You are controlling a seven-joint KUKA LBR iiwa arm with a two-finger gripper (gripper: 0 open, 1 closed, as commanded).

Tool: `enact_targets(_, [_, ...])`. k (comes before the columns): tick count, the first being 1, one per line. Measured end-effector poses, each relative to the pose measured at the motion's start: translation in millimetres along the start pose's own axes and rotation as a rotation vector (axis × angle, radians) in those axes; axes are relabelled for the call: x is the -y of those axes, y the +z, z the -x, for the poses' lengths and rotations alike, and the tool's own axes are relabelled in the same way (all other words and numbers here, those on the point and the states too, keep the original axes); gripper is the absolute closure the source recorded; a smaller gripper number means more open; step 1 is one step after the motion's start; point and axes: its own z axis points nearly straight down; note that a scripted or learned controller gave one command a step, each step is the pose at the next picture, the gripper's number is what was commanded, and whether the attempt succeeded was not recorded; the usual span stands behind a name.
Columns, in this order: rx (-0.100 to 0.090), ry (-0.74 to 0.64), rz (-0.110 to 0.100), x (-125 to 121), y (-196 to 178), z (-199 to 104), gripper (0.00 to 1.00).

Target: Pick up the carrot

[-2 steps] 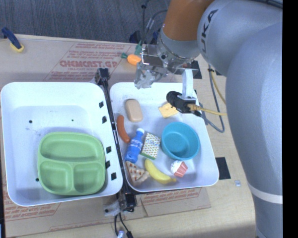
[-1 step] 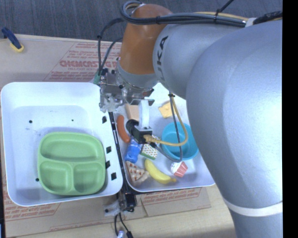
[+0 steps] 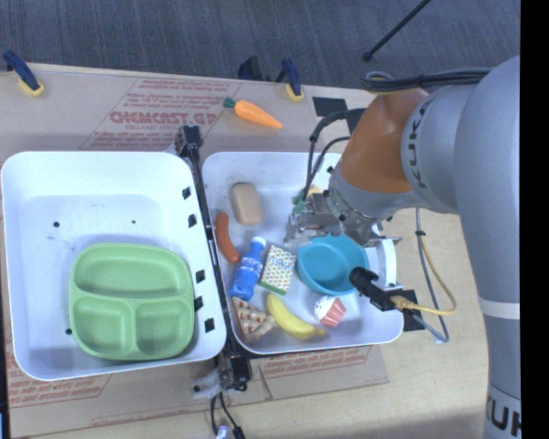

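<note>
Our gripper (image 3: 307, 216), open or closed we couldn't tell, hung over the right bin (image 3: 371, 330); we judged the next move was reaching the carrot (image 3: 256, 114) outside it.

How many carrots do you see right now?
1. The carrot lies on the cardboard outside the bins, just behind the right bin. Others could be hidden under the arm.

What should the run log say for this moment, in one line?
task: pick up carrot | carrot: outside bins, on cardboard | pincer: over right bin, fingers unclear | held: nothing seen
</note>
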Motion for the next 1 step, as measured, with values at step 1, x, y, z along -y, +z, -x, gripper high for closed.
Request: enact_targets(1, [-0.003,-0.35,0.01,5.5,-37.2,-106.1,1.0])
